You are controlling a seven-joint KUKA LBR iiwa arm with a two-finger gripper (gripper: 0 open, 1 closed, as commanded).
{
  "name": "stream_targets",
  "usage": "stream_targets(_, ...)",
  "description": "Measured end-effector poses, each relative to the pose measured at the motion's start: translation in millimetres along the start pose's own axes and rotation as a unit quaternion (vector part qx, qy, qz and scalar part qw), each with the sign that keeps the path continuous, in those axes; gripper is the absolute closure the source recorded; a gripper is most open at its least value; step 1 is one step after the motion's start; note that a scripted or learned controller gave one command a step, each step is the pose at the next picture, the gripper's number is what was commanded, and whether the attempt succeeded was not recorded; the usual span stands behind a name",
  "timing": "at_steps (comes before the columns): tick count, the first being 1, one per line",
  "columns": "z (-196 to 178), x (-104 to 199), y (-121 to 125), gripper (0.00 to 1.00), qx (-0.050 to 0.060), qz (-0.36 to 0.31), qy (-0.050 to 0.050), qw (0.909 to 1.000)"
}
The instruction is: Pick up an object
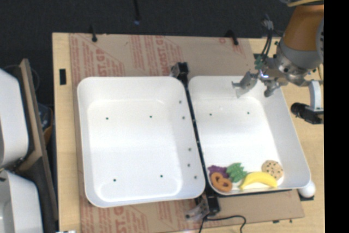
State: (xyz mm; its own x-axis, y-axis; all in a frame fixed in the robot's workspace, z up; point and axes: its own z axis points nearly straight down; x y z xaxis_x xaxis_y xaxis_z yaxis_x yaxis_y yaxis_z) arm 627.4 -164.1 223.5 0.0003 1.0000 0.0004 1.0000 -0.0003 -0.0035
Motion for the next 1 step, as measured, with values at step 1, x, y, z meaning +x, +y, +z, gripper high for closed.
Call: stream_targets(1,60.9,5.7,-2.6,0.00,0.001,0.000,0.000,1.0000)
